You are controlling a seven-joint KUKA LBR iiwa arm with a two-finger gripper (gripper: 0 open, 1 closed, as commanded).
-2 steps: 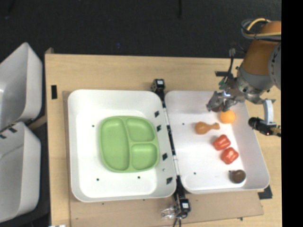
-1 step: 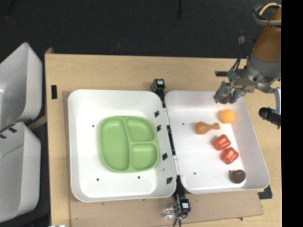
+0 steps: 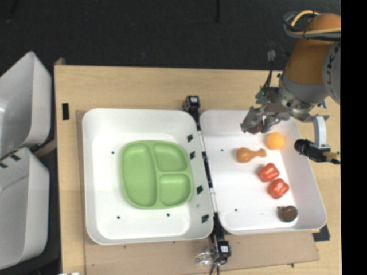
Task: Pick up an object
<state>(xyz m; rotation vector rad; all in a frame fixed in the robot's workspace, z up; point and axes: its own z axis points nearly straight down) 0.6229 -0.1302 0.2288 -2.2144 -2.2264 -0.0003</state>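
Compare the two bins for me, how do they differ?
The left bin holds one green divided plate; the right bin holds several small items: an orange ball, a tan pear-like piece, two red pieces and a brown lump. The gripper hangs over the right bin, not the left. Both are shallow and white.

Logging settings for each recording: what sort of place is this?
Probably a robotics lab grasping bench: two white bins on a wooden bench, toy food like an orange ball, and the arm's end effector above.

The end effector hangs over the right bin, near an orange ball. A green divided plate lies in the left bin.
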